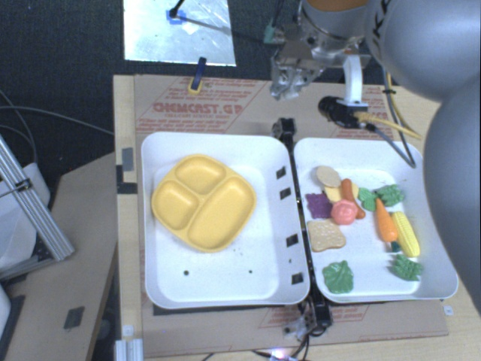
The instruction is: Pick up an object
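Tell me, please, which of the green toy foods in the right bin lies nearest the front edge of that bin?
The leafy green piece at the right bin's front left corner, just below the tan bread slice. The other green pieces lie farther back and to the right.

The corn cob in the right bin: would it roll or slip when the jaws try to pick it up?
The corn cob looks rounded and glossy like moulded plastic, so it may slip. It touches the carrot, which probably limits rolling that way. It appears rigid and light.

Red printed lettering reading "CHEMCAST GP" is showing on the brown paper-covered sheet [218,105] lying under the two bins. Large dark letters are showing on the grey arm casing [391,13], cut off and not readable. Further red print along the sheet's near edge is staying too small to read.
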### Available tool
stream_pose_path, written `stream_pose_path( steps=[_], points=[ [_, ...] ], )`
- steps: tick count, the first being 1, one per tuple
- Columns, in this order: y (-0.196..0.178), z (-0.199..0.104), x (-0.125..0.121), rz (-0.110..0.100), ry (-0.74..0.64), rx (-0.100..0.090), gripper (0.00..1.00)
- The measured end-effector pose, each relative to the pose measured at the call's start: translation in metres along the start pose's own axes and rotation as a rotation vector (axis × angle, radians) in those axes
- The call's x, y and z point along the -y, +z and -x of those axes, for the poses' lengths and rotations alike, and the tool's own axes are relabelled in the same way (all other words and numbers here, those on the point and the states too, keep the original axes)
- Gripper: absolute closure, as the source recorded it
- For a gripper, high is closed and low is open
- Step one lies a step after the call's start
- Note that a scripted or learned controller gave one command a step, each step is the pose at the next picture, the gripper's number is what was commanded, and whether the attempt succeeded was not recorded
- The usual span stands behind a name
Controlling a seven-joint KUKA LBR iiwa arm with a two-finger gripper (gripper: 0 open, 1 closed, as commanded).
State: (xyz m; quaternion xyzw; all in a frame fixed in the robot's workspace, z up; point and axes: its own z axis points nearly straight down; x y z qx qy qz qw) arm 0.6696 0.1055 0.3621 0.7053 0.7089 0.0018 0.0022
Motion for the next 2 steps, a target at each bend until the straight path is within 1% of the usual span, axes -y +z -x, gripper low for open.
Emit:
stream_pose_path(
  steps=[1,2],
  points=[
    [-0.097,0.001,0.000,0.008,-0.002,-0.002,1.00],
    [-0.170,0.006,0.000,0.005,-0.002,-0.002,1.00]
  ],
)
